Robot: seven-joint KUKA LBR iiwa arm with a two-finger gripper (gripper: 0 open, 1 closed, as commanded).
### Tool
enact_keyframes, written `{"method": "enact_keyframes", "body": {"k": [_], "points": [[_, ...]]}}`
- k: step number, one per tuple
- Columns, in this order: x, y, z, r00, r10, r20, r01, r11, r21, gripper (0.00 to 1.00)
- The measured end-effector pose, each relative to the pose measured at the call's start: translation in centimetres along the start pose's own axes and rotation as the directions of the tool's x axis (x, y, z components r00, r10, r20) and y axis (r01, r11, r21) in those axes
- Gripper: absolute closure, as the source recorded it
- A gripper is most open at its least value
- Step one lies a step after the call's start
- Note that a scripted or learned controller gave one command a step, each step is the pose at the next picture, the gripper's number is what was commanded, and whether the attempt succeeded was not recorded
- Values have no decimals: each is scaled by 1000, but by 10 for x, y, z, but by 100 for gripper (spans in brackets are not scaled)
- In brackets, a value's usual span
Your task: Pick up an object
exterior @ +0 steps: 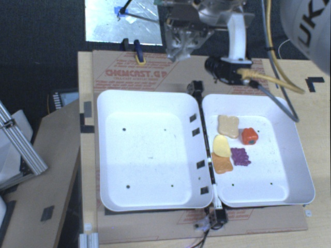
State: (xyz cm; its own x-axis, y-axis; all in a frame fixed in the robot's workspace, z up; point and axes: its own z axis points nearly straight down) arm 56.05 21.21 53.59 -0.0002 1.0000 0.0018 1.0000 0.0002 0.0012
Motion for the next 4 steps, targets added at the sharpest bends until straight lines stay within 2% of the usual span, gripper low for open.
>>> {"method": "enact_keyframes", "body": {"k": [1, 2, 3, 4], "points": [[23, 30, 118, 1000, -3, 5, 3, 1000, 11, 100], [22, 75, 25, 1000, 1, -2, -1, 1000, -12, 100], [-68, 21, 50, 1000, 6, 3, -6, 1000, -1, 100], [19, -4, 74, 1000, -12, 0, 12, 1000, 3, 100]]}}
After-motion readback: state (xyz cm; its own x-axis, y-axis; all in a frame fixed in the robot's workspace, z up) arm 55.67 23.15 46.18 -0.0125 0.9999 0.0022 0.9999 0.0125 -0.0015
